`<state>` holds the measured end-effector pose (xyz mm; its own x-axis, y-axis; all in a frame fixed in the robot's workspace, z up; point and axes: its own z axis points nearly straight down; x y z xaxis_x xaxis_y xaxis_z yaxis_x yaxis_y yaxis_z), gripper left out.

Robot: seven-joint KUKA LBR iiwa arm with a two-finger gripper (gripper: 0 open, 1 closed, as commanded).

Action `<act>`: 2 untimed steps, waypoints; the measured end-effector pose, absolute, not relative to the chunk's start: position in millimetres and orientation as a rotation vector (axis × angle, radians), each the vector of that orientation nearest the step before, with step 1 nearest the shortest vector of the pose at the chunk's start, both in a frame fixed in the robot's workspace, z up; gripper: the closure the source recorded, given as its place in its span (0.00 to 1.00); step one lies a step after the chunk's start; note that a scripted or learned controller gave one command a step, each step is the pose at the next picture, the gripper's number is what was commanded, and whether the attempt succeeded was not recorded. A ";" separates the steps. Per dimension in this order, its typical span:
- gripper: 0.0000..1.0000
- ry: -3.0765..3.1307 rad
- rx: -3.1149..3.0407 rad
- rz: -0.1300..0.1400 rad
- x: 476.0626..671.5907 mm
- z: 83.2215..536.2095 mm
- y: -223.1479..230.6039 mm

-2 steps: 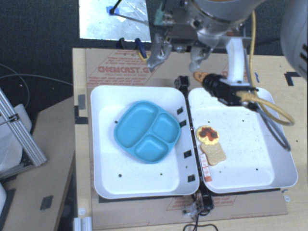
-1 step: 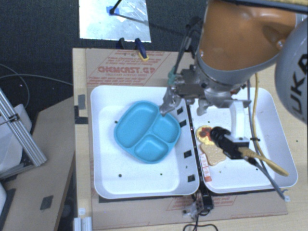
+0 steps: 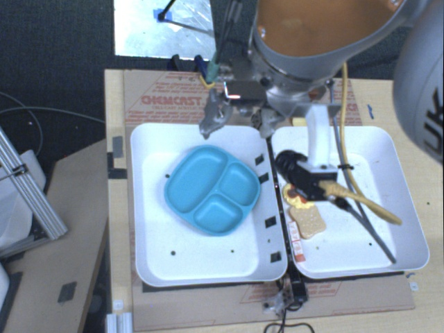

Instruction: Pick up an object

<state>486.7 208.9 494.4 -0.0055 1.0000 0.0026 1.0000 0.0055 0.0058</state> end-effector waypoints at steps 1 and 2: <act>0.00 2.220 2.227 -0.010 486.1 375.0 164.8; 0.00 2.221 2.228 -0.011 485.3 137.1 116.3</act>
